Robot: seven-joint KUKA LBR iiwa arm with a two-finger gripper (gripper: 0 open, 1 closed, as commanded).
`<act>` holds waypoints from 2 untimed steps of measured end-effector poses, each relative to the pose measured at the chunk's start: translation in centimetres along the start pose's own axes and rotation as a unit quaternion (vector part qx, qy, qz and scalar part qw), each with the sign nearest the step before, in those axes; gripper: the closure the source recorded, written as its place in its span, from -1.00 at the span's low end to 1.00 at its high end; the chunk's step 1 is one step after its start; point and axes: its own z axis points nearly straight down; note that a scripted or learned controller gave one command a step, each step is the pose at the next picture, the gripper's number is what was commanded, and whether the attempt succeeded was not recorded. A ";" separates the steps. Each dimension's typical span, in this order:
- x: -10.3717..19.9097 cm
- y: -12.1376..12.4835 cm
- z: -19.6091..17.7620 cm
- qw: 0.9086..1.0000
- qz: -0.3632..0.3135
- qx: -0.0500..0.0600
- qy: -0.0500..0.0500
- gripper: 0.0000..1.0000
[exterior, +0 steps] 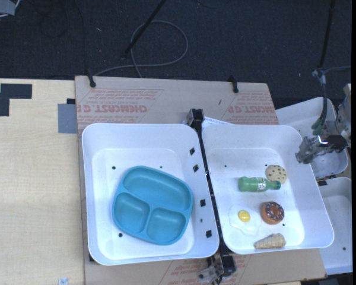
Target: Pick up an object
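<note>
The right bin holds several toy foods: a green bottle lying on its side, a speckled cookie beside it, a chocolate donut, a fried egg and an ice cream cone near the front wall. My gripper hangs at the right bin's right rim, above and to the right of the cookie, apart from all the toys. Nothing shows between its tips.
The left bin contains a blue divided plate. A black divider runs between the two bins. Cardboard lies under the bins, and a wooden bench top stretches to the left.
</note>
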 end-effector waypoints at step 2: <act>10.5 -0.2 2.6 1.000 -0.001 0.003 0.002 1.00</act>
